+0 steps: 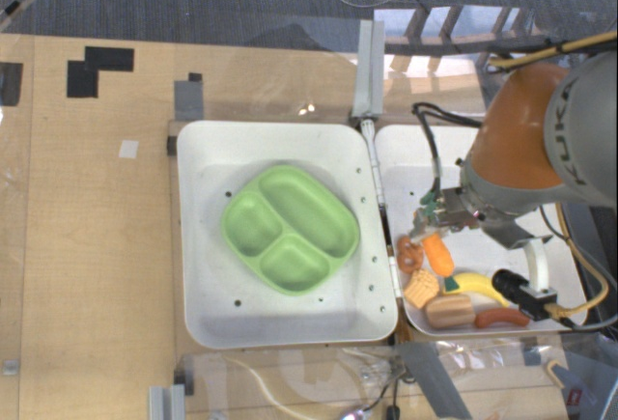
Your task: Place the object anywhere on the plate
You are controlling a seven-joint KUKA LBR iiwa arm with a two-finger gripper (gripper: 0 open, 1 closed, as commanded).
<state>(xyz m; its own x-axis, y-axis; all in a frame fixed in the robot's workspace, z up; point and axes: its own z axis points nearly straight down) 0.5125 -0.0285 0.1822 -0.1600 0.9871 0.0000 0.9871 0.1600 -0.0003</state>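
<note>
Carrot point(438, 255) lies in the right bin point(406, 157), just below the jaws.

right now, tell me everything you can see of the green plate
The green plate is a rounded, glossy plastic-looking dish split by raised ridges into three compartments: one long, two smaller. It lies flat, turned at an angle, near the middle of the left white bin, touching only the bin floor. Nothing sits in its compartments.
</note>
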